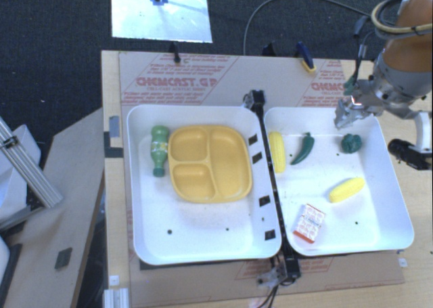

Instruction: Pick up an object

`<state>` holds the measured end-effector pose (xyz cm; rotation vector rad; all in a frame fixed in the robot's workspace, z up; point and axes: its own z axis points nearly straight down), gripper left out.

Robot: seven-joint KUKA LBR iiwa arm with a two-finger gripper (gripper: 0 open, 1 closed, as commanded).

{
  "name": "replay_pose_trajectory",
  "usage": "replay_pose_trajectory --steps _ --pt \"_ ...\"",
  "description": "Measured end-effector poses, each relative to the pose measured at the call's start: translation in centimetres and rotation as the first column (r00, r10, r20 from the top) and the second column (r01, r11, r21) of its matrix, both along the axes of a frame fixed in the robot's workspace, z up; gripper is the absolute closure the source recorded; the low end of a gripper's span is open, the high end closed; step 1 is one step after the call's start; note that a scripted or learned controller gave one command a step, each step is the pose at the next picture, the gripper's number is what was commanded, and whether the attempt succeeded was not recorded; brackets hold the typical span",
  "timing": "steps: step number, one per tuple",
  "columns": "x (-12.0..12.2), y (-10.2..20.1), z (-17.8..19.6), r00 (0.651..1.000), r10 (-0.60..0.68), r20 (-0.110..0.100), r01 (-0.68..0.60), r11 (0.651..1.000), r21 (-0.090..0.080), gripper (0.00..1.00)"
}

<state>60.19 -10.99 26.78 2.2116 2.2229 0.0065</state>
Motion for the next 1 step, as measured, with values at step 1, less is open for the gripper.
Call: replay_pose_trajectory --steps 1 --pt "-0.43 5.09 -1.56 1.000 0.004 -0.005 -0.004 1.000 0.003 1.00"
